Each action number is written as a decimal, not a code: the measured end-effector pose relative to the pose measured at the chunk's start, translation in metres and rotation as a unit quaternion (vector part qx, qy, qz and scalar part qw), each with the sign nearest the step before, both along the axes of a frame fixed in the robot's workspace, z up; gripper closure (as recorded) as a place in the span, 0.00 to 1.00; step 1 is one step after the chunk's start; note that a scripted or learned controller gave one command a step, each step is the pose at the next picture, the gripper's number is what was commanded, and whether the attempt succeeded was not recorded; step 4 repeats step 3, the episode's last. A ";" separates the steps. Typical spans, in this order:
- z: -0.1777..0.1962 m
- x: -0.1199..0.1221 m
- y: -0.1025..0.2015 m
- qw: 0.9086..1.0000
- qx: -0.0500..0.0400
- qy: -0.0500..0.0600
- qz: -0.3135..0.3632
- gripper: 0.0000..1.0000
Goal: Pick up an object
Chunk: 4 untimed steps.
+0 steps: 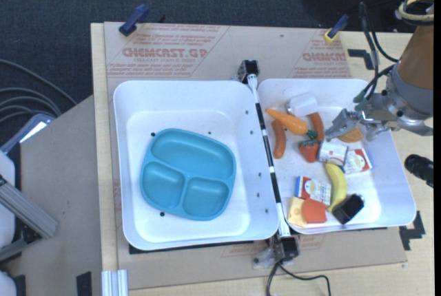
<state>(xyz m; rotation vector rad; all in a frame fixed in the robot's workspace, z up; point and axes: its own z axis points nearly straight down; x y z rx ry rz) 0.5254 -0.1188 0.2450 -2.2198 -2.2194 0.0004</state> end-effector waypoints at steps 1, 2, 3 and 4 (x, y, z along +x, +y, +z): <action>-0.145 -0.046 -0.019 1.000 -0.001 -0.001 -0.001 0.00; -0.134 -0.045 -0.020 1.000 -0.002 -0.003 -0.002 1.00; -0.036 -0.046 0.040 1.000 0.000 -0.001 0.000 1.00; -0.036 -0.046 0.040 1.000 0.000 -0.001 0.000 1.00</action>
